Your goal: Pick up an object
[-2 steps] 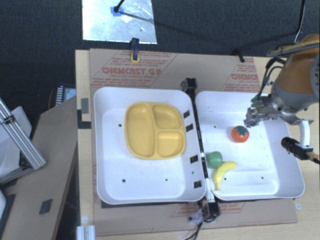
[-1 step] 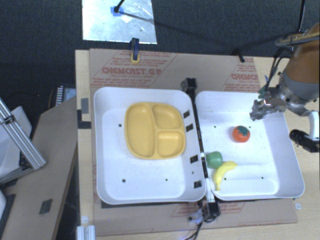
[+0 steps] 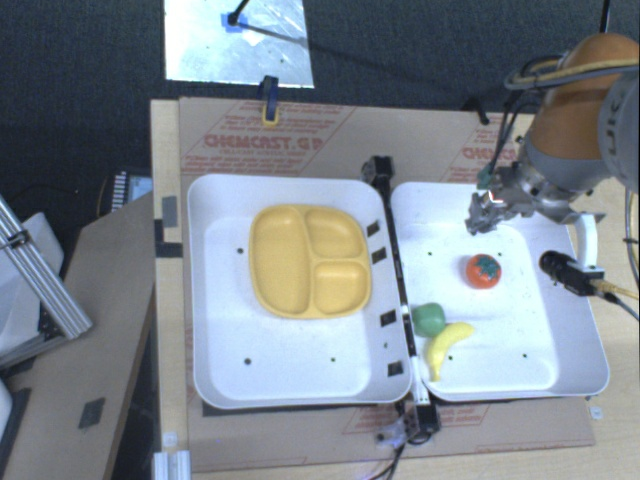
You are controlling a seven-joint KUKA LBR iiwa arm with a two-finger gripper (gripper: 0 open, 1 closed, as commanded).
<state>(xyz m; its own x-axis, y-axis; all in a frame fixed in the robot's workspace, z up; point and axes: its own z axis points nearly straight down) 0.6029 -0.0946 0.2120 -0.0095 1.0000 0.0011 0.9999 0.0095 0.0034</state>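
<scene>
The tool [image 3: 484, 214] hangs over the upper part of the right bin [image 3: 560, 368], nothing visible in its grip; whether it is open or shut cannot be told from above. Just below it a tomato [image 3: 484, 271] sits near the bin's middle. By the bin's left wall a banana [image 3: 445, 347] lies on a slant, one end toward the lower left and the other toward the upper right, touching a green fruit [image 3: 429, 318]. A yellow divided plate [image 3: 308, 261] rests in the left bin [image 3: 215, 268] on the desk [image 3: 320, 133].
</scene>
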